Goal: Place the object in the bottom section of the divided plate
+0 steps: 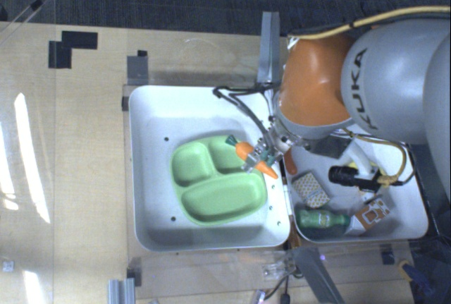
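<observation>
Item: carrot [252, 159], orange with green top, at right rim of green divided plate [189, 167] in left bin [151, 154], over upper-right compartment edge.
Hand [262, 154]: closed on carrot, which shows between fingers (grip looks slight).
Risk: release here drops carrot in upper section or off rim, not bottom section [222, 200]; thin hold may slip.
Obscured: fingertips small, blurred; arm [366, 84] covers right bin [416, 225] top; whether carrot touches plate unclear.

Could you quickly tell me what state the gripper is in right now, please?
Gripper: shut on the small orange toy carrot, over the green divided plate.
</observation>
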Motion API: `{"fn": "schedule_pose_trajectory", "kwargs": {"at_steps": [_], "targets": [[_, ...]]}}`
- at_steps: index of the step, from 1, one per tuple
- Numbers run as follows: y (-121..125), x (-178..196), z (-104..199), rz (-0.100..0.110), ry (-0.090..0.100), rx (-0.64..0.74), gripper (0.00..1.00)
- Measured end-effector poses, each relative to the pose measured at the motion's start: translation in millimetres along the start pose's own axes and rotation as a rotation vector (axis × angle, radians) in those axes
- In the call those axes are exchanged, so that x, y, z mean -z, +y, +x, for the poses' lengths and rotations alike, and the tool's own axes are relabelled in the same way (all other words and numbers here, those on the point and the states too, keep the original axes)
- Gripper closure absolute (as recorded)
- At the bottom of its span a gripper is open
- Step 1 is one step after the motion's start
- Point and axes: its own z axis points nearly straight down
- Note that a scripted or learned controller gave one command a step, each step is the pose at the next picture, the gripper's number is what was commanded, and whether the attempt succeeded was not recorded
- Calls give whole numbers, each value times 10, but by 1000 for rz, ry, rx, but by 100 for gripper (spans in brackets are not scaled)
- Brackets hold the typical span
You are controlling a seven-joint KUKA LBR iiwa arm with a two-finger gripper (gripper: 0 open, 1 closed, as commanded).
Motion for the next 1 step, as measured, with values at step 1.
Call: {"fn": "schedule_pose_trajectory", "kwargs": {"at_steps": [1], "targets": [[-3,0,-5,0,0,-2,0]]}}
